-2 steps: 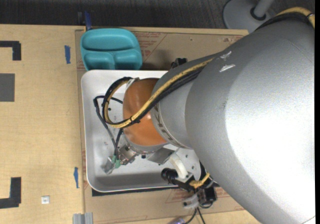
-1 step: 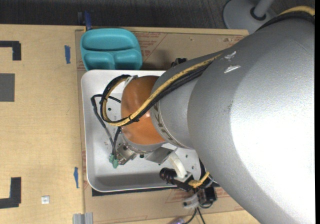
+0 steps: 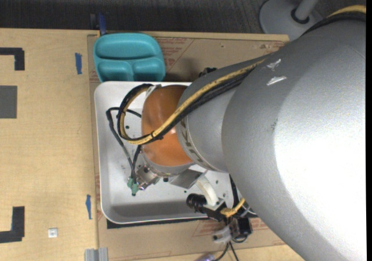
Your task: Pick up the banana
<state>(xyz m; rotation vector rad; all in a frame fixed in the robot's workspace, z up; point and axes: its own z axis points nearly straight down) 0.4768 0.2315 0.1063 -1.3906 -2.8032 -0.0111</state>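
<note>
Arm (image 3: 279,126): grey, orange band, cables, reaching from the right, covering most of the white bin (image 3: 107,138). Teal tray (image 3: 129,56): beyond the bin's far edge. Banana: hidden. Grip: cannot tell.

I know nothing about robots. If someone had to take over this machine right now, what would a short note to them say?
Gripper: the arm reaches down into the white bin, its orange band over the bin's middle. The arm's bulk covers the gripper end, so I cannot tell its state.
Banana: hidden from this camera; it may lie under the arm.
Other things: a teal tray sits on the bench just beyond the bin.
Done: nothing confirmed; no banana seen lifted.
Left: check for a grasp once the arm rises, then pick up the banana.
</note>
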